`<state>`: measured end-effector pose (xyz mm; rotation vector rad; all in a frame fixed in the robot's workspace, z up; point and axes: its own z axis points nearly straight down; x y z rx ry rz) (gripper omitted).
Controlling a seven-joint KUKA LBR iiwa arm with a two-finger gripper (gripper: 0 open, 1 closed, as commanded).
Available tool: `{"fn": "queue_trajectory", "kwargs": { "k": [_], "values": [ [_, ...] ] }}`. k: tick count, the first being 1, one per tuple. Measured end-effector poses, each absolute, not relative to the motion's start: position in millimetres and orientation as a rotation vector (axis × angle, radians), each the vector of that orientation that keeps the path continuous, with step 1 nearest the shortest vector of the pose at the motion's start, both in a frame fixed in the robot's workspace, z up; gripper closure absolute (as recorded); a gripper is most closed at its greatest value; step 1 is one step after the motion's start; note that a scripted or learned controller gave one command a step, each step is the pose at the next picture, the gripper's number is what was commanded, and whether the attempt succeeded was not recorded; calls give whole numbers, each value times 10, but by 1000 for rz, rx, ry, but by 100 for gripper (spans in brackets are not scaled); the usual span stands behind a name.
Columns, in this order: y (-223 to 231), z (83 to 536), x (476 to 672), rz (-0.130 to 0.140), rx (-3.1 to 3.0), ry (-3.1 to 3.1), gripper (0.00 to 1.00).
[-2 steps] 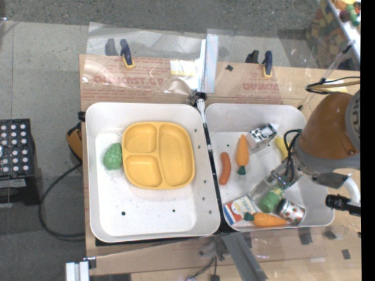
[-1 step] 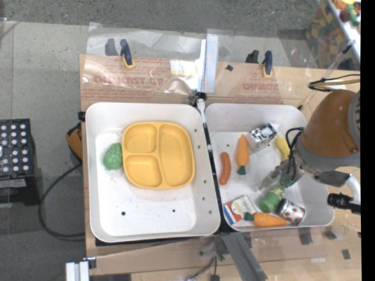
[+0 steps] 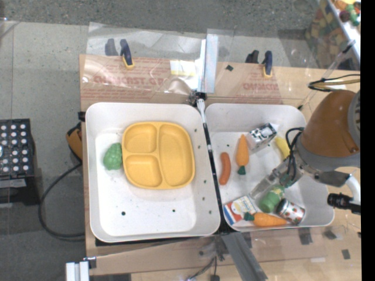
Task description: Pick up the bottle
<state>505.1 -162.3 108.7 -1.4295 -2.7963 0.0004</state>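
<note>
So my gripper (image 3: 280, 179) is down in the right bin (image 3: 258, 113), and honestly I can't tell how wide it's open or whether it's got anything. The green bottle (image 3: 270, 202) sits right below it at 6 o'clock, looks close to touching. Just past that, at 5 o'clock, there's a can (image 3: 291, 211), with a carrot (image 3: 268, 219) lying along the bin's near edge and a small carton (image 3: 239, 208) at 7. Going up toward 10 o'clock: another carrot (image 3: 242, 151), a sausage (image 3: 224, 168), a little black-and-white packet (image 3: 263, 134). Way over at 9, the left bin (image 3: 111, 215) has a yellow divided plate (image 3: 159, 154) and a green lump (image 3: 113, 156).
</note>
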Motion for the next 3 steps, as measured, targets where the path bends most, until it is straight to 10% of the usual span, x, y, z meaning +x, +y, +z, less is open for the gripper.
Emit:
{"fn": "queue_trajectory", "kwargs": {
  "k": [1,2,3],
  "values": [
    [-1631,1179,5049,0,-1434,-2794,100],
    [-2222,1404,4797,6,-1968,-2450,100],
    [-2222,1404,4797,6,-1968,-2450,0]
  ]
}}
